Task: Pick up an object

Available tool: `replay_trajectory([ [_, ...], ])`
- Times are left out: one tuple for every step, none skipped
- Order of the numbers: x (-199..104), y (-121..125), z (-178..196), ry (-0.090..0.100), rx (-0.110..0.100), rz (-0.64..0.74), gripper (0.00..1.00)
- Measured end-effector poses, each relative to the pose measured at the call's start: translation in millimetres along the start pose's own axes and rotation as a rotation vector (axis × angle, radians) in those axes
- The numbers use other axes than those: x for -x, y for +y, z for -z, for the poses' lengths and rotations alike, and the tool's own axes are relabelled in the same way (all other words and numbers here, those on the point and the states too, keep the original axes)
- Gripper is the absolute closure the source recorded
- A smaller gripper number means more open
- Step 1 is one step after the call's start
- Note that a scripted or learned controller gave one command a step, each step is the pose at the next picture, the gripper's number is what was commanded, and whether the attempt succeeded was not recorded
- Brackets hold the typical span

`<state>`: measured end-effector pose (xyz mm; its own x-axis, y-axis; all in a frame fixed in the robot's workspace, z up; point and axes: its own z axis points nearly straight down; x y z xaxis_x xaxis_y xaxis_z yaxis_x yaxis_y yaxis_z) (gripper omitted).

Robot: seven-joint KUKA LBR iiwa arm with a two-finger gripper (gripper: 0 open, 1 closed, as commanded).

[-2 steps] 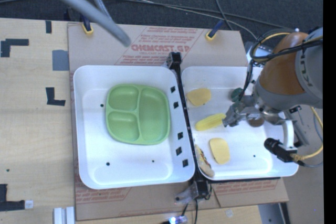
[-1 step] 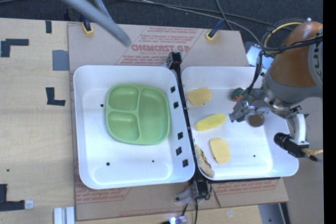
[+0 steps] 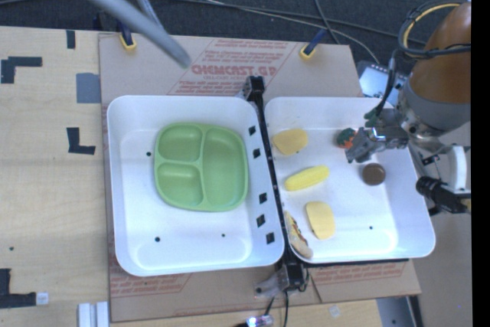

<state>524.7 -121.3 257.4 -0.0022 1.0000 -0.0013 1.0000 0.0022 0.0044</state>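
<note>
The right white bin [image 3: 406, 237] holds several small objects. A pale yellow lump [image 3: 290, 141] lies at its upper left, a bright yellow oblong piece [image 3: 306, 178] below it, and a yellow wedge [image 3: 320, 219] lower still. A brown round piece [image 3: 374, 174] sits at the right, and a small green and red object [image 3: 345, 138] lies above it. My gripper [image 3: 360, 148] hangs low over the bin between the green and red object and the brown piece, close to both. Nothing visibly hangs from it.
The left white bin [image 3: 126, 226] holds a green divided plate [image 3: 202, 167]. A brownish striped item [image 3: 297, 236] lies against the right bin's lower left wall. A black divider [image 3: 262, 165] runs between the bins. Cables trail behind the bench.
</note>
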Motion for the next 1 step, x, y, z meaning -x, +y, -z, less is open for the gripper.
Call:
replay_trajectory([
  [-53.9,15.2,-13.1,0.002,-0.006,0.004,1.0],
])
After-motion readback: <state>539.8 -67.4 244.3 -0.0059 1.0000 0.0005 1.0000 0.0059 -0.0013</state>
